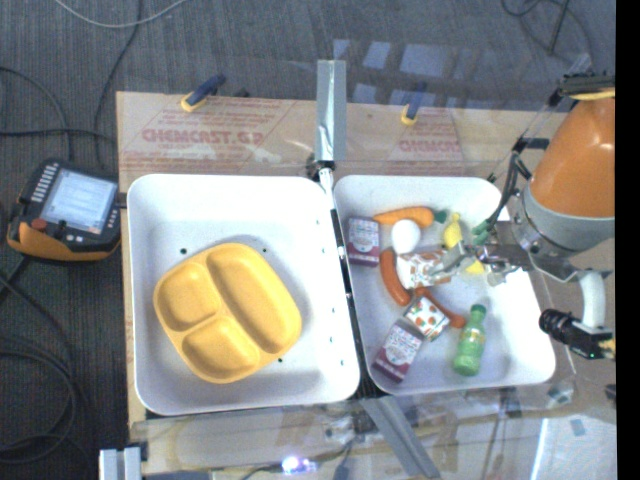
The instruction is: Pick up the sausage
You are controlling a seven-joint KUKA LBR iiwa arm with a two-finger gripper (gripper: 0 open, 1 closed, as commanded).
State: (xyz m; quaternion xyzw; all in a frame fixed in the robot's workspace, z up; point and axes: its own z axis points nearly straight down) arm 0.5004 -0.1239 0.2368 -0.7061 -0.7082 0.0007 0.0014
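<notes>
The sausage [391, 276], a reddish-orange curved link, lies in the right bin [520, 368] near its left-centre, just below a white egg [404, 236]. My gripper [448, 262] hangs low over the middle of this bin, a little to the right of the sausage, above a crumpled white and red packet [420, 268]. The grey arm with its orange band [580, 163] comes in from the right. From this angle I see nothing held in the gripper.
The right bin also holds a carrot [405, 215], a yellow fruit [453, 231], a green bottle [469, 340], a maroon carton [363, 240], a maroon pouch [398, 352], a strawberry box [428, 316] and another orange link [447, 311]. A yellow divided plate [227, 310] lies in the left bin [150, 208].
</notes>
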